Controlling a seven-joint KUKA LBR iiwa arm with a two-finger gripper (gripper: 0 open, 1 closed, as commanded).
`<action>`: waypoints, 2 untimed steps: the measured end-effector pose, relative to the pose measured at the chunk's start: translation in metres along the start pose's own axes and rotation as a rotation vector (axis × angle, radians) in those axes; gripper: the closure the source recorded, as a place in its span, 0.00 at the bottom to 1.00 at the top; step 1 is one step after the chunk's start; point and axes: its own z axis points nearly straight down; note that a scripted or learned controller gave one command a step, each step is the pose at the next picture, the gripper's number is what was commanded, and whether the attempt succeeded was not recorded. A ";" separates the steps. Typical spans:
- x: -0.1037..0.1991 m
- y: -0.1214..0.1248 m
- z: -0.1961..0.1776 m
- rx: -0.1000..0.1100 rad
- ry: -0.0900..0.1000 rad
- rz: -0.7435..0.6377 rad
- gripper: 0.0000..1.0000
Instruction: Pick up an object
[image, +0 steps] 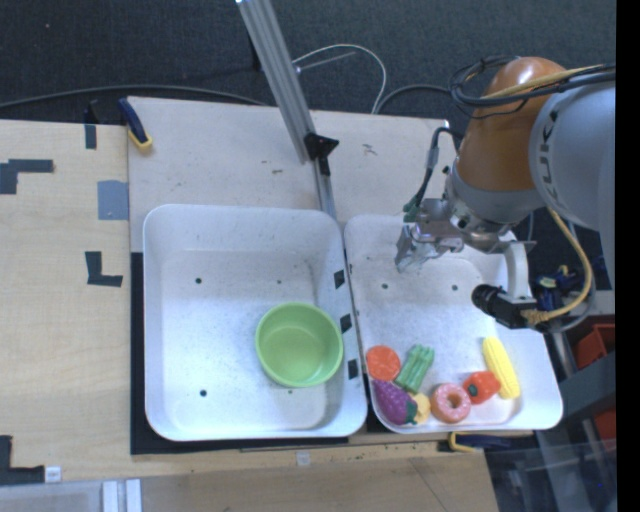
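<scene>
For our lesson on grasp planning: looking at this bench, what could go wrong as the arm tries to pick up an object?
1. The toys are packed together along the near edge of the right bin: the purple grapes, green vegetable and orange fruit touch, so the gripper may nudge neighbours or grab two.
2. The pink doughnut and corn lie close to the wall, leaving little room beside them.

Two bins, one bowl, perhaps seven toys.
</scene>
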 end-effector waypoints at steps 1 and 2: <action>0.051 0.000 0.013 0.000 -0.001 0.000 1.00; 0.105 -0.001 0.002 -0.002 0.000 -0.002 1.00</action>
